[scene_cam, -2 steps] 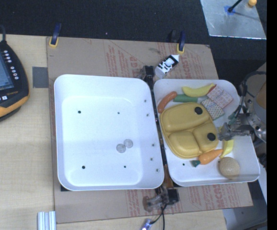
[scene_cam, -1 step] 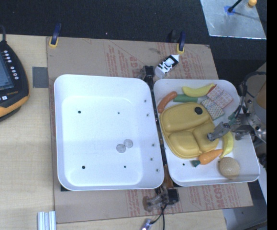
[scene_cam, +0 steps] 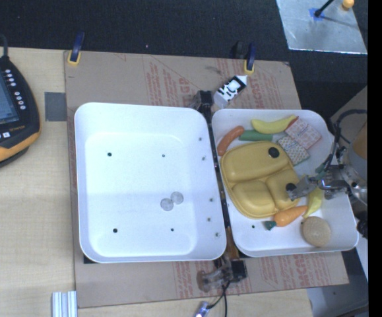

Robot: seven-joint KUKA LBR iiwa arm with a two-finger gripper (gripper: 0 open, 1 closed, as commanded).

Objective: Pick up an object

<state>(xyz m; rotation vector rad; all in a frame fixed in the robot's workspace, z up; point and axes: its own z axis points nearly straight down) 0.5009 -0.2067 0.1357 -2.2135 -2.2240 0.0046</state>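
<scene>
Banana (scene_cam: 314, 202) lies right under your end effector (scene_cam: 317, 185) in the right bin (scene_cam: 336, 246), long axis running toward the carrot (scene_cam: 287, 216); I cannot tell whether it is held.

Gripper (scene_cam: 309, 191): small metallic grey assembly with dark fittings, slender pale fingers. Black cable loops above it at the wrist. Arm body behind: grey, a tan-orange patch at the edge.

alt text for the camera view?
The gripper reaches into the right bin, low over a yellow clamshell toy among a carrot and banana. The left bin holds two small discs.
</scene>
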